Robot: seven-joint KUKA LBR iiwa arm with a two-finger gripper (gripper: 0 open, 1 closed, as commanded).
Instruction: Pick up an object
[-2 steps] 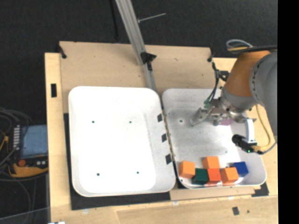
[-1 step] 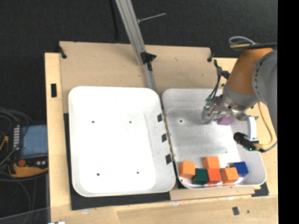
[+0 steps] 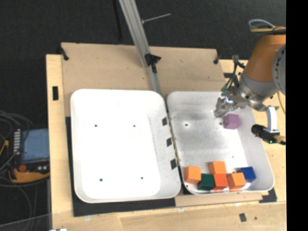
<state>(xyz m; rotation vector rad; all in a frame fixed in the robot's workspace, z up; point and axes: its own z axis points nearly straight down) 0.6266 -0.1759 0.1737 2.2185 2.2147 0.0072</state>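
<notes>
Two shallow white bins sit side by side on a pale wooden bench point(image 3: 96, 66); the left bin point(image 3: 118, 146) shows a bare floor with a few small dark dots, the right bin point(image 3: 202, 143) holds all the loose pieces. The arm point(image 3: 262, 64), grey with a broad orange band, reaches in from about three o'clock and hangs over the upper right part of the right bin. Its gripper point(image 3: 225, 106) points down at roughly one o'clock from that bin's centre; whether it is spread or pressed together cannot be told at this size. A purple block point(image 3: 232, 121) lies on the bin floor just beside the gripper, at about five o'clock from it, and whether the two touch cannot be made out. Along the near edge of the right bin, at six o'clock, a cluster of blocks lies packed together: an orange block point(image 3: 193, 173) at the left, a green block point(image 3: 207, 181) next to it, three more orange ones point(image 3: 221, 174) in the middle, and a blue block point(image 3: 247, 173) at the right end. A slanted metal rail point(image 3: 137, 30) runs from twelve o'clock down toward the gap between the bins. A blue and black box point(image 3: 33, 146) with cables sits off the bench at nine o'clock.
</notes>
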